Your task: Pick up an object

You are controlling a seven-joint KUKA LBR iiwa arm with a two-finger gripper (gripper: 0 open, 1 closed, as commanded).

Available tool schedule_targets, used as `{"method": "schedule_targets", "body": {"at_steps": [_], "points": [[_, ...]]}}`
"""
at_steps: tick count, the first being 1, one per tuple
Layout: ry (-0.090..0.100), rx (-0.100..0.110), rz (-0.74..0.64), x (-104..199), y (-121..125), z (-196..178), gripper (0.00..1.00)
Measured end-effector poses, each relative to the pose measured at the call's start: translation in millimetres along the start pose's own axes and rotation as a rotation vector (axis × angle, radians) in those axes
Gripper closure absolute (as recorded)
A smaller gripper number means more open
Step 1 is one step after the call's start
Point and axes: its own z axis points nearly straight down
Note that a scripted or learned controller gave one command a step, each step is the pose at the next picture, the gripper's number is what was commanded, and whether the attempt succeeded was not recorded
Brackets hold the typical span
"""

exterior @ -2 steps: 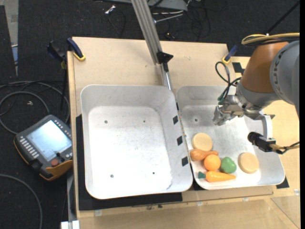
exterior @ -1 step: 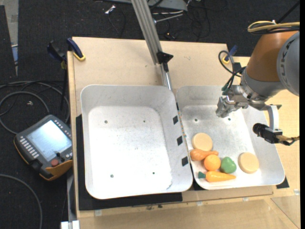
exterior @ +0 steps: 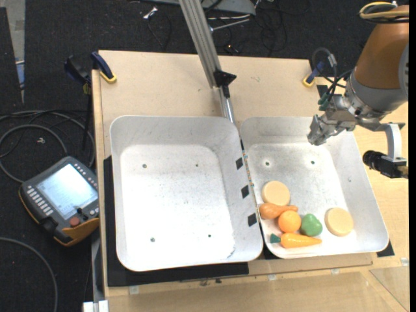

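The tool (exterior: 316, 137) hangs over the right bin's (exterior: 364, 174) far edge, its grip state impossible to tell from here. A toy carrot (exterior: 300, 240) lies at the near wall, long axis left-right, tip apparently pointing right, beside an orange ball (exterior: 289, 221).

Two bins sit side by side on the bench (exterior: 169, 83) in front of me: the left bin (exterior: 130, 142) and the right bin (exterior: 364, 187), their inner walls touching. My gripper (exterior: 316, 137) hangs over the far part of the right bin, near its back wall. The food lies clustered at the near end of that bin: a round slice (exterior: 275, 192) nearest the dividing wall, a second slice (exterior: 338, 221) off toward the outer wall, and between them a ball (exterior: 289, 221) touching a pepper (exterior: 312, 225). A carrot (exterior: 300, 240) lies in front of both, nearest the front wall. A handheld controller (exterior: 62, 200) rests on the floor, left of the bench.
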Motion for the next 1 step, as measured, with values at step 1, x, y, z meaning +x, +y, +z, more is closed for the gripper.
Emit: {"method": "schedule_targets", "body": {"at_steps": [1], "points": [[0.001, 0.002, -0.001, 0.0, 1.2, -37.5, 1.00]]}}
